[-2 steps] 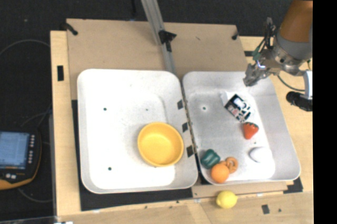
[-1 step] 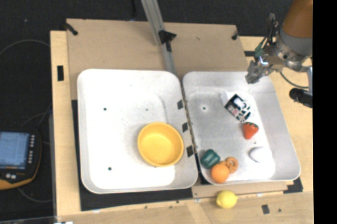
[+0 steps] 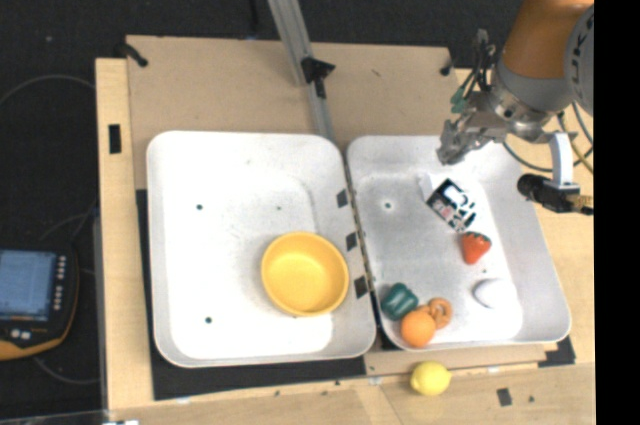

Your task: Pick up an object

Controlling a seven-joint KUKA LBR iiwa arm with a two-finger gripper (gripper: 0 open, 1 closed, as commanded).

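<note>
While the arm reaches in from the right, its gripper hangs over the far edge of the right bin, above bare white floor; whether it is released or clenched cannot be told from this slant, and nothing can be seen gripped in it. The loose things all lie nearer than the gripper in the right bin. Nearest to it is a small black-and-white box, lying tilted toward the bin's middle. Just beyond the box on the near side sits a red, strawberry-like piece. Nearer still, a pale white rounded object rests close to the right wall, hard to make out against the bin. Along the near edge an orange ball sits beside a second, smaller orange piece; the two look to be touching. A dark green block lies just left of them, near the divide between the bins. In the left bin a yellow bowl stands upright toward the near right corner. A yellow lemon-like fruit lies outside the bins on the bench, just past the right bin's near rim. A grey metal pole slants across the far side of the bench
</note>
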